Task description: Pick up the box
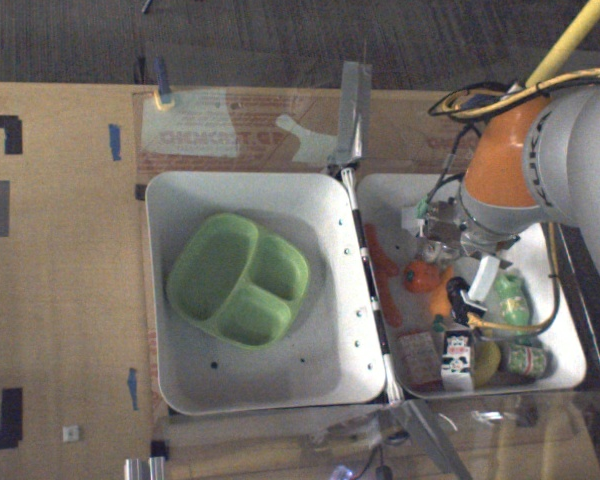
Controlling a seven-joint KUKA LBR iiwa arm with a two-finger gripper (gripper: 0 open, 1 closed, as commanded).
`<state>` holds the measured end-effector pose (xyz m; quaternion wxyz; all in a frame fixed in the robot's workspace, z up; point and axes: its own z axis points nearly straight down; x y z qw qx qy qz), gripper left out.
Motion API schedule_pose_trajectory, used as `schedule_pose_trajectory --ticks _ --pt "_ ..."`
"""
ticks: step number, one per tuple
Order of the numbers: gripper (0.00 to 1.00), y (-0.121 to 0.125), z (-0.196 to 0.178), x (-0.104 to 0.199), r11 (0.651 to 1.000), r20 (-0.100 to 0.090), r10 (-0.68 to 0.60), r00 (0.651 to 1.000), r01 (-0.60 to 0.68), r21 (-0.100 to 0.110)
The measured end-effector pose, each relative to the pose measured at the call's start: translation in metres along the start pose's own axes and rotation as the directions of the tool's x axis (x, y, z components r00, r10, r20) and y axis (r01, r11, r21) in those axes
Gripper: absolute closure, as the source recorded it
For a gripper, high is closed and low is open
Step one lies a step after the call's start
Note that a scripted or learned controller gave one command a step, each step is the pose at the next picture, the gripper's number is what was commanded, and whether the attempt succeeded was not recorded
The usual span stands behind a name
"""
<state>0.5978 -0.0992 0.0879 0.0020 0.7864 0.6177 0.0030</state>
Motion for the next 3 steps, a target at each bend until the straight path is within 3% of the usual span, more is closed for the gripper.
schedule_pose_trajectory --ticks 1,2,3 --pt "1.00 0.015 -0.097 0.062 0.999 0.002 0.038 0.999 -0.038 0.005" --pt "1.00 0.022 -0.097 0.098 0.988 0.001 -0.155 0.988 0.155 0.004" --pt "1.00 -0.044 -0.097 0.212 0.947 -0.002 -0.320 0.947 0.320 0.009"
